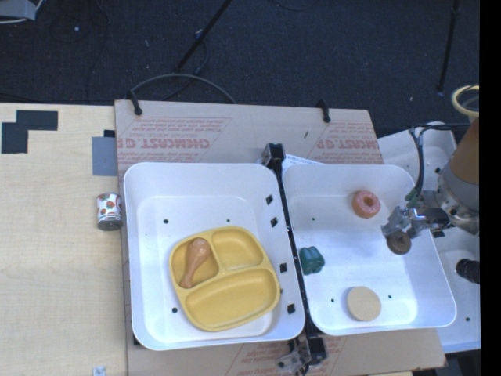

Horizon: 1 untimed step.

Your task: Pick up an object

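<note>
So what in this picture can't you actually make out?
- The tool at the right bin's right side: too small and blurred in the camera view to judge its state.
- The arm: cut off by the view's right side.
- The small can left of the left bin: label too small to read.

Faint red lettering, printed upside down and seemingly reading "CHEMCAST GP", is seen twice on the brown protective sheet point(235, 135) lying under the two white bins, once towards its left and once towards its right, while further red print at its lower edge cannot be read.
</note>
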{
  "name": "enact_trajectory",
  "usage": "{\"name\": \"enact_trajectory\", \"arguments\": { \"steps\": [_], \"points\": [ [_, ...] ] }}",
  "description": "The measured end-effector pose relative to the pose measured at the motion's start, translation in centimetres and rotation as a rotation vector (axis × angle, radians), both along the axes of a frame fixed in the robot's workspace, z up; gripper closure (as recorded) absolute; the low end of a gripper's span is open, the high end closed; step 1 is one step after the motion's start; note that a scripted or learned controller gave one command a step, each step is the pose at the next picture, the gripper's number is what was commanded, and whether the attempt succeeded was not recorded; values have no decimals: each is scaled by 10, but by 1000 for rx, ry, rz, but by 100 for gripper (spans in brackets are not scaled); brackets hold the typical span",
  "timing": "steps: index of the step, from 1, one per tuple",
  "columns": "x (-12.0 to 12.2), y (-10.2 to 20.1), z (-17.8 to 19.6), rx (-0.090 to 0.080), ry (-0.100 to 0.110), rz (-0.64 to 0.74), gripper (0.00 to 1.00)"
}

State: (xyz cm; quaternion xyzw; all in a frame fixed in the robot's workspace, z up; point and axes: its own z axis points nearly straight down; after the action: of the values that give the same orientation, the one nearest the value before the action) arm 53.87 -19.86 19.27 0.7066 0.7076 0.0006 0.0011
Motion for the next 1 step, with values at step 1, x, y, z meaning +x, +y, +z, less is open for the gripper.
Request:
{"name": "enact_trajectory", "arguments": {
  "steps": [1],
  "points": [
    [9,-4,59,-1,-1,0,100]
  ]
}}
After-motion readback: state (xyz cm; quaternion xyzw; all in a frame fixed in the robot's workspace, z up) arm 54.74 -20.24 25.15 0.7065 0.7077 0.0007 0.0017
